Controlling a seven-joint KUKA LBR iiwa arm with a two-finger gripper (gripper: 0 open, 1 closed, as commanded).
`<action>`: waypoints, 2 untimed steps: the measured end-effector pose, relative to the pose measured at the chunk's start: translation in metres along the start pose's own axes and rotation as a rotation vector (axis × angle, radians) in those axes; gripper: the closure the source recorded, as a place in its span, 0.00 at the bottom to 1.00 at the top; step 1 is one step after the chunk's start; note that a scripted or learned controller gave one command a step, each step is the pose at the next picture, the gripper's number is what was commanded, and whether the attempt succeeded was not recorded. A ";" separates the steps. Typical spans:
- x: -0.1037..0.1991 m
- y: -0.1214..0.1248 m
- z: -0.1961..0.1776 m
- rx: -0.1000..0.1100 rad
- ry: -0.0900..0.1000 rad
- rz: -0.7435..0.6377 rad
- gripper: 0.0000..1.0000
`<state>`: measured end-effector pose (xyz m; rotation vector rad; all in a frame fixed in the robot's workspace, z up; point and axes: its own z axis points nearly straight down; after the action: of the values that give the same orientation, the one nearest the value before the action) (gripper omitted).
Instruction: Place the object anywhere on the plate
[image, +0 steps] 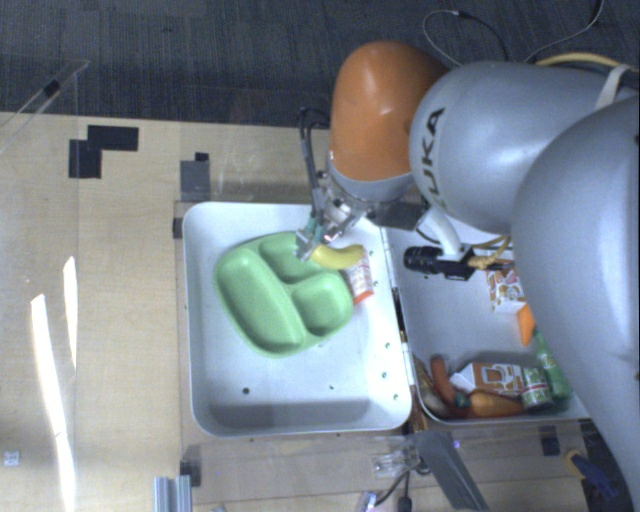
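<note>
A green plate (270, 295) with three compartments lies in the left white bin (290, 405). A yellow banana (338, 257) sits at the plate's upper right rim, over the far compartment. My gripper (312, 240) reaches down from the orange wrist, and its fingertips are at the banana's left end, right above the plate's far compartment. Whether the banana is between the fingers is not clear from this angle. A small red and white packet (360, 283) lies against the plate's right edge, just below the banana.
The right bin (440, 330) holds several toy foods: a carrot piece (525, 323), a printed packet (505, 285), a sausage (440, 380), a box (495, 378) and a green bottle (548, 372). A black part (437, 261) juts from the arm over that bin.
</note>
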<state>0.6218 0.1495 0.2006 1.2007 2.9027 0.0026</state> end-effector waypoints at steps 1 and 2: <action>-0.039 -0.051 -0.059 -0.001 -0.002 -0.058 1.00; 0.050 -0.028 0.011 0.002 0.002 -0.112 1.00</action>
<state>0.5666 0.1649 0.1890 1.0374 2.9672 0.0008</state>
